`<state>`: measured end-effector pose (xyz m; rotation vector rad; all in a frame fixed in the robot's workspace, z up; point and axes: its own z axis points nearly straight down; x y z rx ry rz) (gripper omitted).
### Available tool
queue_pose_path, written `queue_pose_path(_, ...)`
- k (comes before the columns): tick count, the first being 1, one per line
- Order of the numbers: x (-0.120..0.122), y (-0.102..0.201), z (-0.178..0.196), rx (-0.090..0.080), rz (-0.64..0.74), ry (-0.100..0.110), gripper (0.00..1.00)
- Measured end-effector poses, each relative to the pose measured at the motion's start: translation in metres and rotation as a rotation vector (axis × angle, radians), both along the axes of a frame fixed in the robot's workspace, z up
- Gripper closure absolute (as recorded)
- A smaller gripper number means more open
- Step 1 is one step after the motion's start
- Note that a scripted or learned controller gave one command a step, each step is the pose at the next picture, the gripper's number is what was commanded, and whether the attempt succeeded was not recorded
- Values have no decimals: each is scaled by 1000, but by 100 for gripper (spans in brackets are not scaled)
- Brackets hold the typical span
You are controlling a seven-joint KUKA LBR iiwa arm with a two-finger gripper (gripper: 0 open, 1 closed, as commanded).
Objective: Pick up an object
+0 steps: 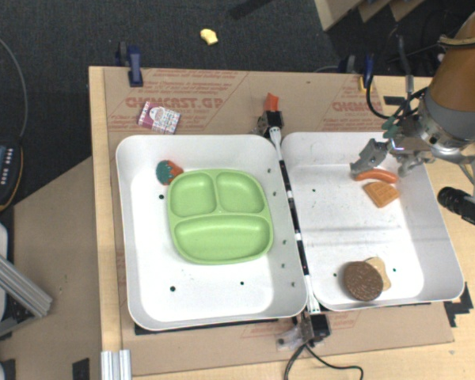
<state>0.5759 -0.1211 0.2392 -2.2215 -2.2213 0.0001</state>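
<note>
My gripper (384,163) hangs over the far part of the right bin (332,212), open, its two grey fingers spread apart. Just below the fingertips lie a thin orange-red piece (378,177) and an orange wedge (383,195), touching each other on the bin floor. Nothing sits between the fingers. A brown round disc (362,281) rests near the bin's front edge, with a tan piece (379,269) leaning against it.
The left bin (142,244) holds a green divided plate (219,215) and a small red-and-green object (169,171) at its far left corner. A pink card (158,117) lies on the cardboard behind it. A black clamp (271,122) stands between the bins' far ends.
</note>
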Motion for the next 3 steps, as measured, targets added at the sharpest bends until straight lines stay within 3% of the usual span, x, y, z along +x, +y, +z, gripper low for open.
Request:
queue_pose_path(1,41,-91,-41,-5,-6,-4,0)
queue_pose_path(2,37,-89,-161,4,1,5,0)
queue_pose_path(3,65,-39,-154,-1,5,-4,0)
